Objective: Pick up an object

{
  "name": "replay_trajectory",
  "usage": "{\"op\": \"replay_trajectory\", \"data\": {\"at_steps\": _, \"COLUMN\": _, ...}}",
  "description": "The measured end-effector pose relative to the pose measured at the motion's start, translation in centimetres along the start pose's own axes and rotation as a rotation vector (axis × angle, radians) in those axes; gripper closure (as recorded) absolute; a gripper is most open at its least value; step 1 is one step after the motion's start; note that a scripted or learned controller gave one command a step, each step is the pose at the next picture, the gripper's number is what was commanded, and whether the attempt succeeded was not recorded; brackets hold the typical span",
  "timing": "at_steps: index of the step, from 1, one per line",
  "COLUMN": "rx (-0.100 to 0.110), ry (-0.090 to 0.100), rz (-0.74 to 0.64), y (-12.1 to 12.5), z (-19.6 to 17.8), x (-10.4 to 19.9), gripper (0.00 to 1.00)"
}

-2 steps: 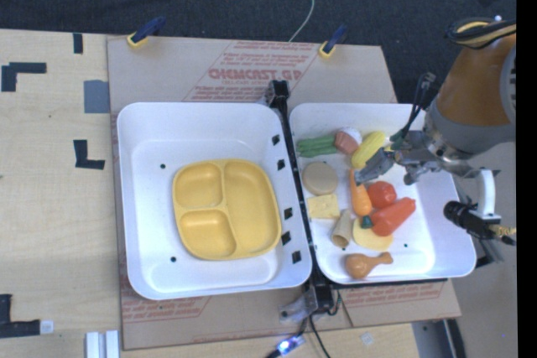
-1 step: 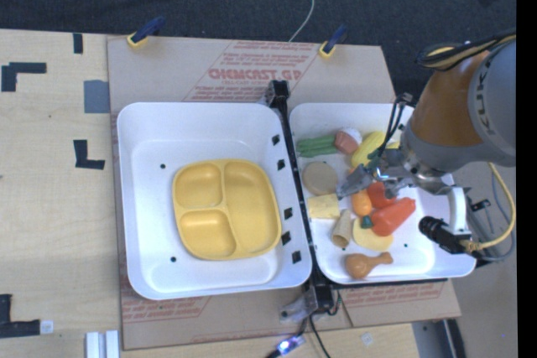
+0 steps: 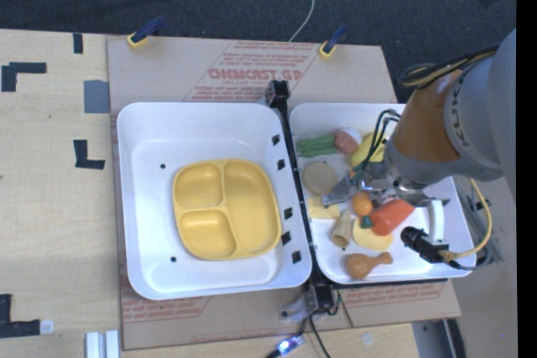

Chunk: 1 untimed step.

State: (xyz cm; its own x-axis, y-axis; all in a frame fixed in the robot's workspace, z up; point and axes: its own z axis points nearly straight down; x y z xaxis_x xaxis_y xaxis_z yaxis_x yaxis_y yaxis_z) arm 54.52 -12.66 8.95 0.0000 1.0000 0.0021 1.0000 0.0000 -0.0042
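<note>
My gripper (image 3: 351, 189) is down in the right bin (image 3: 436, 268), in the middle of a heap of toy food. Right beside it lie a small orange ball (image 3: 362, 204) and a red-orange piece (image 3: 390, 216). A tan round disc (image 3: 319, 176) sits just to its left. A green piece (image 3: 315, 145), a pink piece (image 3: 346, 138) and a yellow piece (image 3: 367, 152) lie toward the bin's far side. Toward the near side are a cone (image 3: 341, 228) and a brown drumstick (image 3: 366, 264). The wrist hides what lies under it.
The left bin (image 3: 143, 180) holds a yellow divided plate (image 3: 226, 210). A black divider (image 3: 289, 172) runs between the bins. The arm's grey body and orange band (image 3: 428, 130) cover the right bin's far right part. Cables (image 3: 436, 243) hang near its right wall.
</note>
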Motion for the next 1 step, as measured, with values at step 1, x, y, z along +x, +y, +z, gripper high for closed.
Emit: {"op": "replay_trajectory", "data": {"at_steps": 1, "rx": -0.005, "ry": 0.002, "rz": -0.001, "y": 0.15, "z": 0.28, "x": 0.16, "gripper": 0.00}}
